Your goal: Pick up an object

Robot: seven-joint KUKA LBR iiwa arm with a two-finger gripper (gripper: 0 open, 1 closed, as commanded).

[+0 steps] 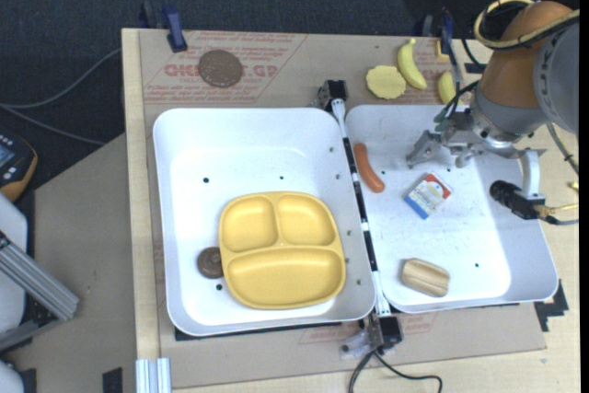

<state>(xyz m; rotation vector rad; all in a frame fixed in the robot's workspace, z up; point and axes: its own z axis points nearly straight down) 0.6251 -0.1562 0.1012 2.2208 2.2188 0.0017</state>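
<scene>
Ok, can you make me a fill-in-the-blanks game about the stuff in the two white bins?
1. The yellow divided plate lies in the ____ bin.
2. The hot dog lies in the right bin, along its ____ wall.
3. The little carton is white, red and ____.
4. The brown cookie in the left bin touches the plate's ____ edge.

Missing words: left; left; blue; left
</scene>
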